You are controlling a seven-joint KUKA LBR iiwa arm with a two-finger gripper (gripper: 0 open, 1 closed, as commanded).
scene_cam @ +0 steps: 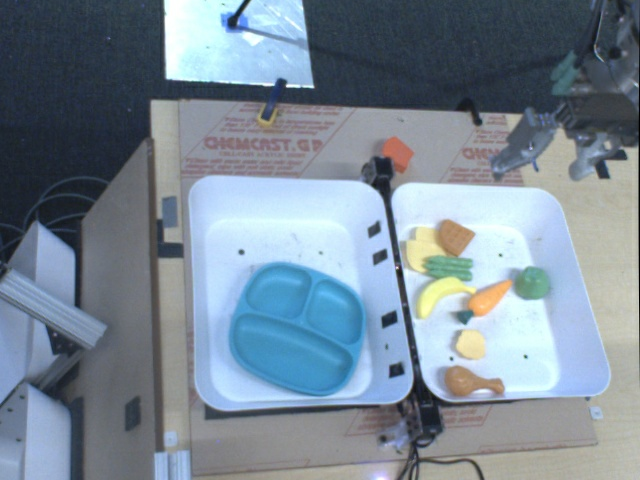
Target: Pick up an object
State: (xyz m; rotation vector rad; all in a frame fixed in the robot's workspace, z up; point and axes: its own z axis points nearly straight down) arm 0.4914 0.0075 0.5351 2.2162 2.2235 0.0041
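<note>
The right bin [560,230] holds several toy foods: a brown toast piece [455,236], green beans [447,266], a yellow banana [440,294], an orange carrot [489,297], a green round piece [533,282], a pale yellow lump [470,344] and a brown drumstick [472,381]. My gripper [552,151] hangs at the upper right, above the bench behind the right bin's far edge. Its two fingers are spread apart with nothing between them.
The left bin [215,218] holds a blue divided plate [298,326]. An orange block [398,153] sits behind the divider between the bins. A shiny sheet [240,28] lies on the dark floor beyond the bench.
</note>
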